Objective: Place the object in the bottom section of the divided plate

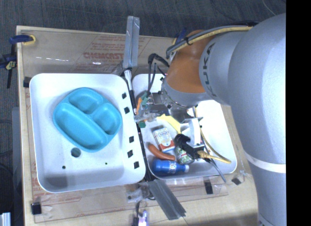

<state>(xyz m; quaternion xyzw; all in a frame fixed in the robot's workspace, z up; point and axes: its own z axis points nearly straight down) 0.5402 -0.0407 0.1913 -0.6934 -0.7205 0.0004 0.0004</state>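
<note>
Blue divided plate (87,118) lying in the left bin (48,171), arm bent down over the right bin's (228,137) left edge, jaws low among clutter, their state impossible to tell, blue bottle (170,166) near that bin's bottom edge

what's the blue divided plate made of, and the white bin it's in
Divided plate: likely moulded plastic, uniform light blue, smooth with a soft sheen and rounded section walls. Left bin: probably thin formed plastic, glossy white, with rounded corners and a soft rim; painted metal can't be ruled out.
</note>
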